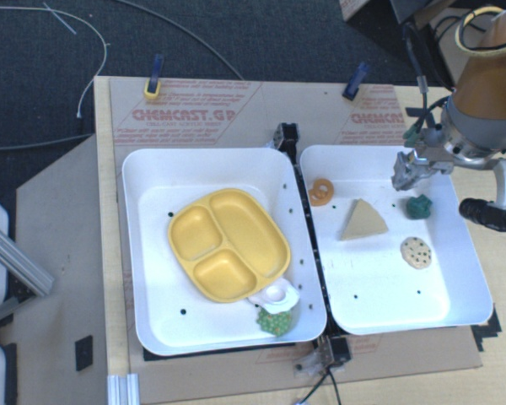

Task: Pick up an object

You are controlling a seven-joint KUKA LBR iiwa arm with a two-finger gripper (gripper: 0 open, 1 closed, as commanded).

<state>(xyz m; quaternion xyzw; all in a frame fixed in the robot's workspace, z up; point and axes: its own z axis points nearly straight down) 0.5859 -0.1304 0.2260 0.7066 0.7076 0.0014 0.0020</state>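
— On the left side of the bench, what is recorded?

— Left bin [143, 226]: one yellow divided tray [228, 244], three compartments, lying flat near the middle. Touching the tray's near corner, a white egg-shaped piece [275, 294]; just below that, a green pea cluster [277, 321] against the bin's front wall.

— And the right bin [455, 302]?

— Four items, all apart from one another. An orange ring [321, 191] near the left wall. A tan wedge [363, 221] beside it toward the centre. A speckled cookie [417, 252] lower right. A dark green lump [419, 207] upper right.

— Gripper [407, 174] position?

— Over the right bin's far right area, just left of and above the green lump. Nothing seen between its fingers. Open or closed: cannot tell from this angle.
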